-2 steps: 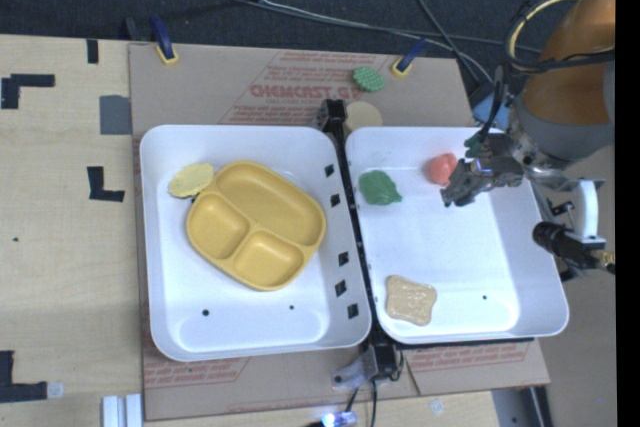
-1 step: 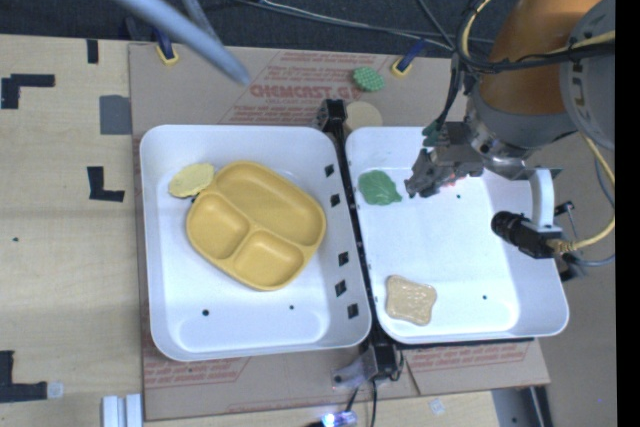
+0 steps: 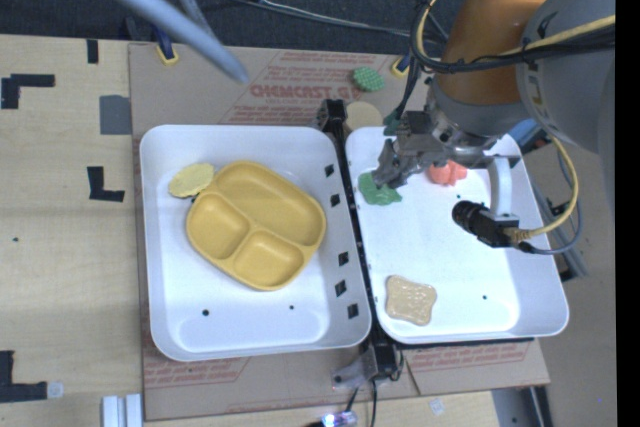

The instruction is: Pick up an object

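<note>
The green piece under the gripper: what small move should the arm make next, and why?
Probably a short drop straight down, then close. The gripper sits right over the green piece near the right bin's left wall, but the piece isn't seen between its fingers.

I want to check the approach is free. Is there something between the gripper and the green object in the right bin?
Nothing visible does. The gripper is directly over the green object near the right bin's left wall. The pink object and tan piece lie apart.
</note>
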Controlling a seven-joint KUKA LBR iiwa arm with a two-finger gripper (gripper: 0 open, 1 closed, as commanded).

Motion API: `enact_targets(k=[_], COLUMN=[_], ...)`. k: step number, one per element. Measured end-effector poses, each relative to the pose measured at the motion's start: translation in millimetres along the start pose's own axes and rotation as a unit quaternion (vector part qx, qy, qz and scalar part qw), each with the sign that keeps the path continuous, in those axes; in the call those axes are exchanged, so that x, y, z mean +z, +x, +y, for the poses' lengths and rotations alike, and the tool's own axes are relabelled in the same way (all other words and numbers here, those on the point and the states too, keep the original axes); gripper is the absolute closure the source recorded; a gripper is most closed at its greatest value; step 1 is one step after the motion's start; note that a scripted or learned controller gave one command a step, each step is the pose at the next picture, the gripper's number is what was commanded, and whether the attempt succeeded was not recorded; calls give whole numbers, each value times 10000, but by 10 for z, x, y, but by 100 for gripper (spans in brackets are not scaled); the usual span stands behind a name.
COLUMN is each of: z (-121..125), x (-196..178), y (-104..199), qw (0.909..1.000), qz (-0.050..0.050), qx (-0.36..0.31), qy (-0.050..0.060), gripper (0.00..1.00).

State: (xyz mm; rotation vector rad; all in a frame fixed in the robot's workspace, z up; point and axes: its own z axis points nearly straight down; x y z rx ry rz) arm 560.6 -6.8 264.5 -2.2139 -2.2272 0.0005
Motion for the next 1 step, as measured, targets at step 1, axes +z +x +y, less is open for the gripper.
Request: enact_targets(k=[1], z=[175], x=[51], y=[557], qw=[10000], qz=[-1], qx=[-4], qy=[0], gripper=[100])
